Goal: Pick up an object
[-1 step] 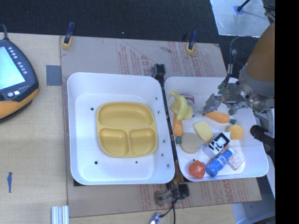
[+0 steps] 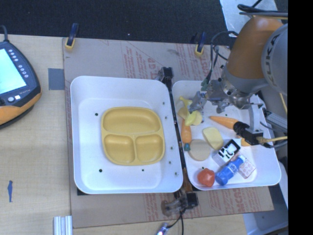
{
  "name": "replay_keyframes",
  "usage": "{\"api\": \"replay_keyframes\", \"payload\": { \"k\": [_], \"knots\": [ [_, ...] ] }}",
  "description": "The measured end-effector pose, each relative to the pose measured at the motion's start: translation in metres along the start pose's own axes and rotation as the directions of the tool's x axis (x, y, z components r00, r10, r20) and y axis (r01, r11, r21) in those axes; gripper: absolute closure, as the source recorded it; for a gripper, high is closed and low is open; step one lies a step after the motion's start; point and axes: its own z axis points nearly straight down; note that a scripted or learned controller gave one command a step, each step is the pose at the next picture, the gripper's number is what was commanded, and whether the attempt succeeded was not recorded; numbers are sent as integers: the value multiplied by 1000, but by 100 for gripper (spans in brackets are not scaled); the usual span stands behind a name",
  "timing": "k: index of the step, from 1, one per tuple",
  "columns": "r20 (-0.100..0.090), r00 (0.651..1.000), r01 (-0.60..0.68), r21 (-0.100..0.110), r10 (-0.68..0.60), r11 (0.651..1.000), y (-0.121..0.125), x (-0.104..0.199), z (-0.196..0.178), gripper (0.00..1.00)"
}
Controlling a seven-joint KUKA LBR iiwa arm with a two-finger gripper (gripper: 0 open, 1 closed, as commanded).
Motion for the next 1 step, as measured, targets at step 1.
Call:
{"api": "replay_keyframes", "payload": {
  "k": [1],
  "knots": [
    [1,1000,-2,1,2,1000,44,-36,72,0]
  ]
}}
